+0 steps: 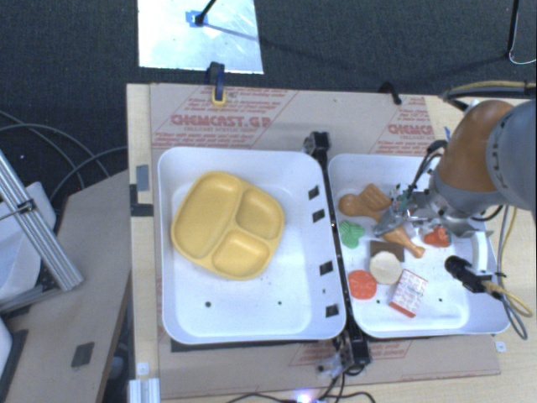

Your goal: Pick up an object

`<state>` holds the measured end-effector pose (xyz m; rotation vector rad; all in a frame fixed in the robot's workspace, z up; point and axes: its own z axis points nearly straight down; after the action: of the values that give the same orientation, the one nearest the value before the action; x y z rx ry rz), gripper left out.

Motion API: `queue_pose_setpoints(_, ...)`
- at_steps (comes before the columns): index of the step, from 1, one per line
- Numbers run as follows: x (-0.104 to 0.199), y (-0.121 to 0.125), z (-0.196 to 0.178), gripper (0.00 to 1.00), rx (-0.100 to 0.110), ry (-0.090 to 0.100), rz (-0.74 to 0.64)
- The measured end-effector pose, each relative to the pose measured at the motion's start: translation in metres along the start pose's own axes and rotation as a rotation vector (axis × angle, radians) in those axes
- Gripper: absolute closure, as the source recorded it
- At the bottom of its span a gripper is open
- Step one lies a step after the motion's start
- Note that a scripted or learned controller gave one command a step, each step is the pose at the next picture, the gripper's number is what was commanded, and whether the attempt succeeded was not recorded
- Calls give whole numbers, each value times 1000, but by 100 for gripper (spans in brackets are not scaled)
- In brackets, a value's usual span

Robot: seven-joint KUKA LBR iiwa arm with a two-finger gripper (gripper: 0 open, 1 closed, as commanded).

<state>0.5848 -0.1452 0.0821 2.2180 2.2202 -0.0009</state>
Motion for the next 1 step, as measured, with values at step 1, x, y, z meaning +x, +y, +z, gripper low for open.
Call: queue_pose_setpoints(1,-1,3,-15,100,-6,0,0)
